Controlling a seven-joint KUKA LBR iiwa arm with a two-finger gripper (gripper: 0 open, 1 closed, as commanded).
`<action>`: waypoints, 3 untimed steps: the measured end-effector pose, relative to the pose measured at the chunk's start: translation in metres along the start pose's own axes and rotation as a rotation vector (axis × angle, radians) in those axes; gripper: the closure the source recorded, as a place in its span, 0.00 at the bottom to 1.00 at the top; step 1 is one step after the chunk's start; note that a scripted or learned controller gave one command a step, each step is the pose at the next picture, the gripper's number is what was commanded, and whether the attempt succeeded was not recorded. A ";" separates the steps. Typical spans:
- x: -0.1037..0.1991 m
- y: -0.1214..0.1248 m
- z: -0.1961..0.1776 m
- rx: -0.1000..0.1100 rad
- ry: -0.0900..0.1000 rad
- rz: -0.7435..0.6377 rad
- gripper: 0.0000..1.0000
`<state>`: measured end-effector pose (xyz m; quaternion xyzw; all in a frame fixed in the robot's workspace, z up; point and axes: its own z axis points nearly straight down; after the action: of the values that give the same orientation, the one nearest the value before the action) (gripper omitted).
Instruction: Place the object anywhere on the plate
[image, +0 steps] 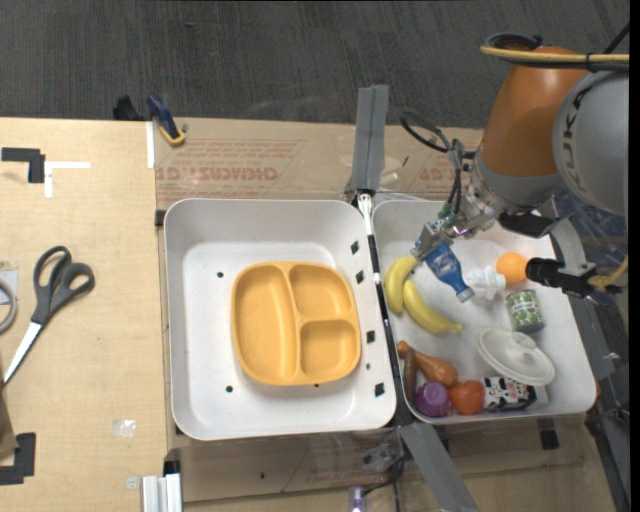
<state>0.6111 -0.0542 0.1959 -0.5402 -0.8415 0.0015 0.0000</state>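
From above the bench, the left bin (185, 330) carries a yellow plate (297, 322) with three compartments, sitting about in its middle. The right bin (575, 395) is crowded. The gripper (440, 240) hangs over that bin's upper left part, at about ten o'clock from the bin's centre, and a small blue-and-clear bottle (449, 268) sits tilted right at its tip, its white cap (490, 284) pointing toward four o'clock. Whether the jaws are apart or clamped on the bottle I cannot tell; the tips are too small and cluttered.

At eight o'clock from the bottle lies a pair of bananas (415, 298), curved, just beside the bin's left wall. An orange ball (512, 266) sits at three o'clock from the bottle, with a small green-labelled can (525, 311) below it. Further down there is a white lid (514, 356), then a purple toy (432, 398), a red one (466, 397) and a brown piece (428, 365) along the lower edge.

On the bench at nine o'clock lie scissors (45, 295).
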 end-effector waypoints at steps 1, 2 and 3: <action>0.100 -0.001 0.005 -0.001 0.001 -0.224 1.00; 0.167 -0.006 -0.071 -0.004 -0.001 -0.467 1.00; 0.167 -0.006 -0.071 -0.004 -0.001 -0.467 0.00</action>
<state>0.5366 0.0950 0.2671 -0.3310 -0.9436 0.0000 -0.0011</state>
